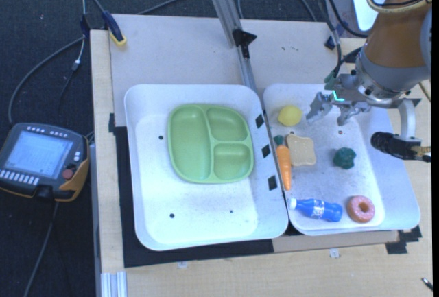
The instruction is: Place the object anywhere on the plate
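Pincer point(333, 108), fingers apart and holding nothing, upper right bin point(398, 217); below: lemon point(290, 115), bread slice point(301, 151), carrot point(284, 167), broccoli point(345, 157). Green divided plate point(209, 143) centre-left bin point(154, 220), open margin around.

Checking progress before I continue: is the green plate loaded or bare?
Bare: the green plate shows all three compartments clear, in the left bin.

Green divided plate point(209, 143), left bin
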`<state>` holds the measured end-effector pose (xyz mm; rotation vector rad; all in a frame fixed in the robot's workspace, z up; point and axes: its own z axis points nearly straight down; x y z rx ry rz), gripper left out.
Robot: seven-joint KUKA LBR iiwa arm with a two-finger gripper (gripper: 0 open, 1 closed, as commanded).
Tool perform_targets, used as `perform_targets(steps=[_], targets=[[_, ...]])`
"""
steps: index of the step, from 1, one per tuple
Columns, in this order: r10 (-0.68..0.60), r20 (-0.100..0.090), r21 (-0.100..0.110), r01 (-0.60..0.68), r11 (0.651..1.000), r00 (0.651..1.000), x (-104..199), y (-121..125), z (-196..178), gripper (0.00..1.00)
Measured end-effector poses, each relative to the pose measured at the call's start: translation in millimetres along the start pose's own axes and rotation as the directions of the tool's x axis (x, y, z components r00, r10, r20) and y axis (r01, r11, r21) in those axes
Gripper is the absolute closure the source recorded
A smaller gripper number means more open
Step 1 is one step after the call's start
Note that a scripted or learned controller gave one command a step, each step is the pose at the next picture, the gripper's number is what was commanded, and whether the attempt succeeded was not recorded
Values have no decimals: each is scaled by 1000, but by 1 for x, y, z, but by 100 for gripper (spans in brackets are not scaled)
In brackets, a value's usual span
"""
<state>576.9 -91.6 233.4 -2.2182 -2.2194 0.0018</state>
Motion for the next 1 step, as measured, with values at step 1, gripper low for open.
perform_targets(steps=[1], targets=[[0, 0, -2, 0, 1000, 1000, 0, 1, -1, 0]])
